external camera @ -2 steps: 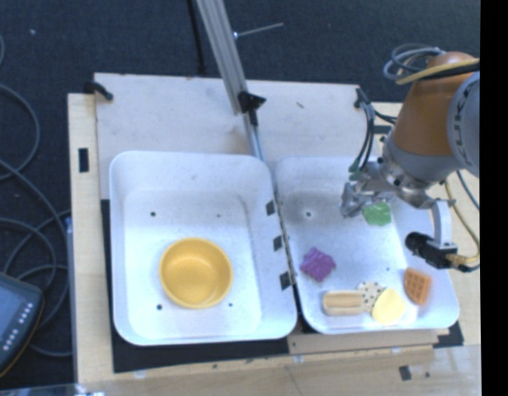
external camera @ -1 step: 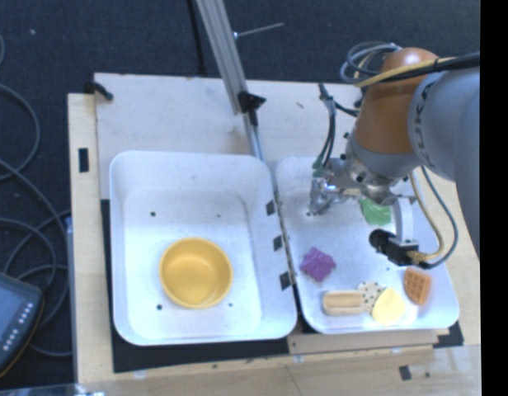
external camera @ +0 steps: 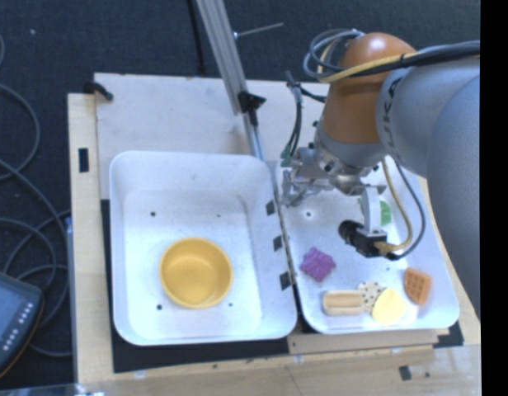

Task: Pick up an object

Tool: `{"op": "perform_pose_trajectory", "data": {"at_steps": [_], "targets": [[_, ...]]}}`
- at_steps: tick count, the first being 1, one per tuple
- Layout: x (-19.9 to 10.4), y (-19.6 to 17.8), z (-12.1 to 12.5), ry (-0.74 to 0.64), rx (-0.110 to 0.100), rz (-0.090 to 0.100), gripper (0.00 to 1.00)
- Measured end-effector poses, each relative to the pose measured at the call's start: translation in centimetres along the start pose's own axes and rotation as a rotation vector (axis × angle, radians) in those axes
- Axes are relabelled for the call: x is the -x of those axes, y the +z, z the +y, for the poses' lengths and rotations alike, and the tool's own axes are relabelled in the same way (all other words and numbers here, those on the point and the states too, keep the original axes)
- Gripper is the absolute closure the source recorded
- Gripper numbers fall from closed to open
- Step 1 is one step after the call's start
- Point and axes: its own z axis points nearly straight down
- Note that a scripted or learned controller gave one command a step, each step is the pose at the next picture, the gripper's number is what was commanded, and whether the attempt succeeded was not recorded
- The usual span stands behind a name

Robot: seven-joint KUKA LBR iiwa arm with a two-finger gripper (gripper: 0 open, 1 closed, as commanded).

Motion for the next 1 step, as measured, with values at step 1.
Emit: {"op": "perform_pose_trajectory", "data": {"at_steps": [1], "targets": [[-4.93,-1.29,1.22,0.0,0.0,0.0,1.0]]}}
